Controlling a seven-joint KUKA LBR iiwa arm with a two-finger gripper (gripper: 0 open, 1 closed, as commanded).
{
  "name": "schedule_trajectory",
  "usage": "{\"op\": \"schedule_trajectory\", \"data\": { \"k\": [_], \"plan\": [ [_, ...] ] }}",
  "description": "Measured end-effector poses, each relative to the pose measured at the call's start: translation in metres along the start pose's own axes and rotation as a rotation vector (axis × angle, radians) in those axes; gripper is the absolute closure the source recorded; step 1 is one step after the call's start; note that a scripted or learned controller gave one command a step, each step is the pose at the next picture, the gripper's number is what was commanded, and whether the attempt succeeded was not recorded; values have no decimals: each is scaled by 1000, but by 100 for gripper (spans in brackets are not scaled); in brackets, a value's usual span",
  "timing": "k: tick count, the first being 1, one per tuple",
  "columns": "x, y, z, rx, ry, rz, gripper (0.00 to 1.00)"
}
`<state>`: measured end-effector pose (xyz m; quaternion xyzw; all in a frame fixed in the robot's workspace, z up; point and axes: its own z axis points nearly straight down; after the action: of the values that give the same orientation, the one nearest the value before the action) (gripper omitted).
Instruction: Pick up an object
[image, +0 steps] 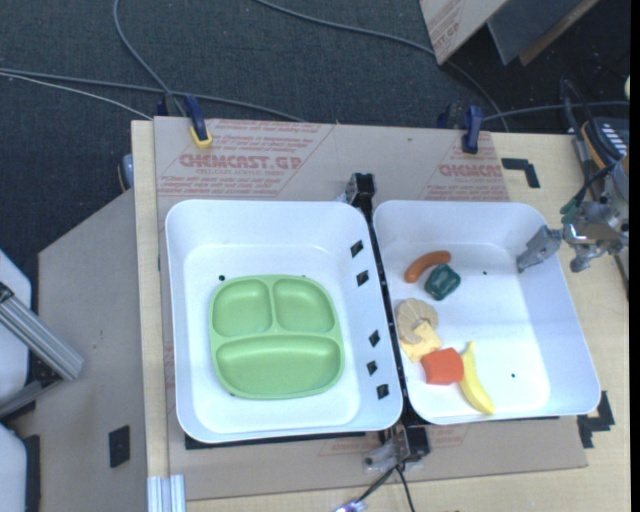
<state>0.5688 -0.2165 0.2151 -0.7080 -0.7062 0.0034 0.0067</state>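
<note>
Your gripper (560, 250) sits at the right bin's (560, 330) far right rim, apart from every object; whether it is spread or closed cannot be told from this angle. In that bin's left half you have an orange sausage (428, 265), a dark green piece (441, 283), what looks like a tan pastry (415, 318), a red block (443, 366) and a banana (475, 385). The left bin (190, 300) carries a green divided plate (276, 335).

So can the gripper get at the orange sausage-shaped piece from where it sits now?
Probably yes. The gripper hangs at the right bin's far right edge, and bare bin floor lies between it and the orange piece; only the dark green object crowds it.
</note>
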Motion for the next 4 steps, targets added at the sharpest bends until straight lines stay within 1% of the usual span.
{"op": "schedule_trajectory", "data": {
  "k": [1, 2, 3, 4],
  "plan": [
    [1, 2, -6, -11, -3, -3, 0],
    [-7, 9, 53, -6, -1, -3, 0],
    [-4, 12, 97, -7, -1, -4, 0],
    [1, 14, 133, -8, 7, -7, 0]
  ]
}}
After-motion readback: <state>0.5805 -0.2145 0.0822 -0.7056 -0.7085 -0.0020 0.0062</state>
